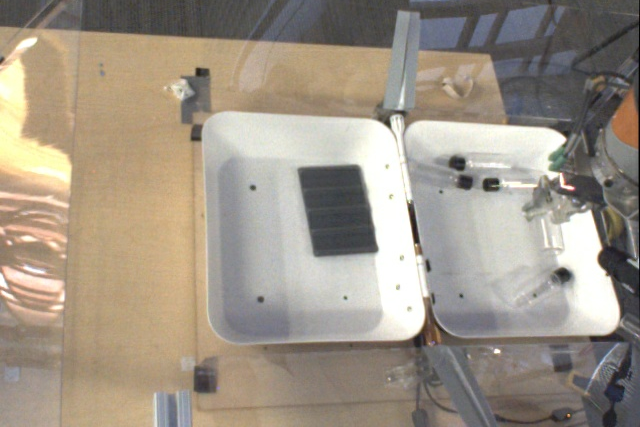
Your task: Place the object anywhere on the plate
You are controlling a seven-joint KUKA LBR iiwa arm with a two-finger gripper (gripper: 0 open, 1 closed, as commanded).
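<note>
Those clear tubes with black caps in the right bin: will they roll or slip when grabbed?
Likely yes. The clear tubes look round and smooth, so they may roll if nudged. They seem light and glossy, probably slippery for the pincer.

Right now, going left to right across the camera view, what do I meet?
Bare bench → left bin → dark ridged plate → right bin → clear tubes with black caps → end effector
</note>
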